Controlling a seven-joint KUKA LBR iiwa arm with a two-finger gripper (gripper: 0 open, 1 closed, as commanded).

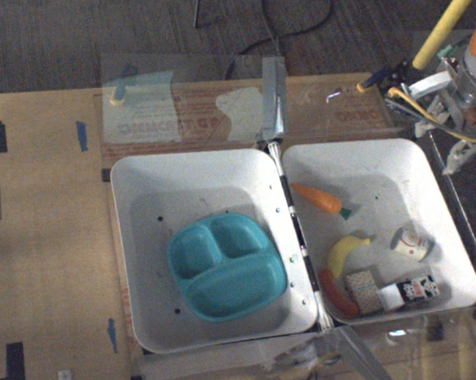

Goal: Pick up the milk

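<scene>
Milk carton (416, 290) lies on its side in right bin (433, 161), near front wall; prob. light, stiff, slick: you take its long sides; gripper state: can't tell

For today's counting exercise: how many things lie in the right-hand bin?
6: carrot near the divider, banana mid-bin, cup at right, and sausage, patterned box and milk along the front. Nothing looks hidden.
</scene>
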